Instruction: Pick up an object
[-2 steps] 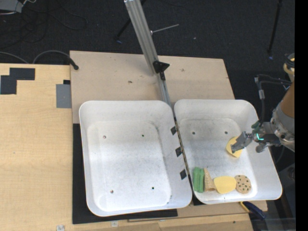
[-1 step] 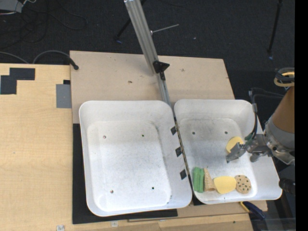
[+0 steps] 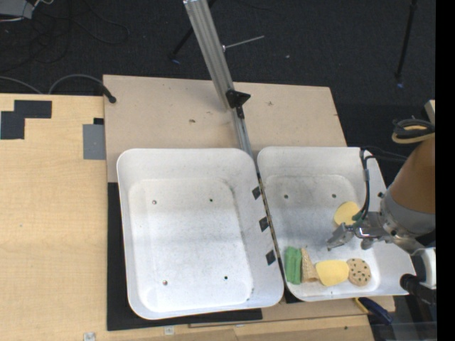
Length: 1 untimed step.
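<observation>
The robot's metal hand (image 3: pixel 346 234) hangs low in the right white bin (image 3: pixel 306 163), near its right wall. I cannot tell what state the hand is in. The things to pick lie just below it, along the bin's front edge: a pale yellow lump (image 3: pixel 332 272), a round brown cookie (image 3: pixel 359 271) and a green strip (image 3: pixel 292 265). A round yellow piece (image 3: pixel 346 212) sits just behind the hand.

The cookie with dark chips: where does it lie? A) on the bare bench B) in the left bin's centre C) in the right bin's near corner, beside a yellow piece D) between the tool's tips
C: the cookie rests in the right bin beside the yellow piece.
</observation>
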Available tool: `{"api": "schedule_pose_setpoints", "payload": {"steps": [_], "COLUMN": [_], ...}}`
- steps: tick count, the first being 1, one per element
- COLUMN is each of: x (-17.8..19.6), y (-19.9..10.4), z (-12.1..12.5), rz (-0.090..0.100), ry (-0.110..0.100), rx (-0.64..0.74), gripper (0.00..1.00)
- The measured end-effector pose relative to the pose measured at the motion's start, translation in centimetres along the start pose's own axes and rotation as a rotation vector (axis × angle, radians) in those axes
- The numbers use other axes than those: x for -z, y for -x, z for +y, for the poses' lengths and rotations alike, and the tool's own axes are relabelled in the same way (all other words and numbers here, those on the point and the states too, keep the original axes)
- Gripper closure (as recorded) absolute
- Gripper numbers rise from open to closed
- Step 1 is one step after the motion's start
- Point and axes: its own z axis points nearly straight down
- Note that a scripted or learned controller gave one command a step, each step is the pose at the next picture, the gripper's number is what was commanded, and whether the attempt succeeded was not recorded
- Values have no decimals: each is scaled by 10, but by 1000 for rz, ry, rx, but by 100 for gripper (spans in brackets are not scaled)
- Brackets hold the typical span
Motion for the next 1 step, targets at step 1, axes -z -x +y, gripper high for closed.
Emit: {"api": "schedule_pose_setpoints", "payload": {"steps": [1], "x": [-37], "y": [0], "z": [1], "rz": [-2], "ry": [8], "rx": [-1], "gripper": [0]}}
